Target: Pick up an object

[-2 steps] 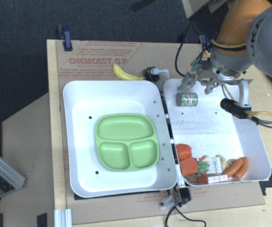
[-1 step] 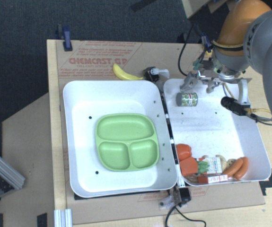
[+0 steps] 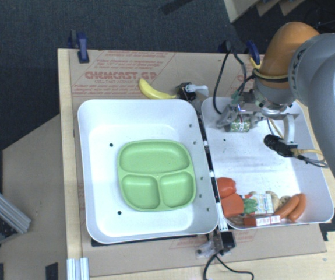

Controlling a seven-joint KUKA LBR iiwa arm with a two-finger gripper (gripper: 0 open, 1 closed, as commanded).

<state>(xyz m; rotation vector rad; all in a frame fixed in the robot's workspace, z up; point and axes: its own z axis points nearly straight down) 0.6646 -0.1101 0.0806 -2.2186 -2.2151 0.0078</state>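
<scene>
**Pincer low in the right bin**

Nearest me, I see toy food [image 3: 259, 206] piled against the right bin's [image 3: 316, 182] front wall. Farther back, my pincer [image 3: 240, 120] hangs low; its opening I cannot tell. Beyond, a banana [image 3: 154, 91] lies on the desk [image 3: 120, 69].

On my table [image 3: 126, 69] lies a brown board with red lettering, clipped by a blue clamp [image 3: 81, 44] at its far left corner. A banana [image 3: 154, 91] rests on the board just beyond the left bin's far rim. Dark carpet [image 3: 68, 10] lies beyond the table, and a black cable [image 3: 225, 261] trails off the near edge.
</scene>
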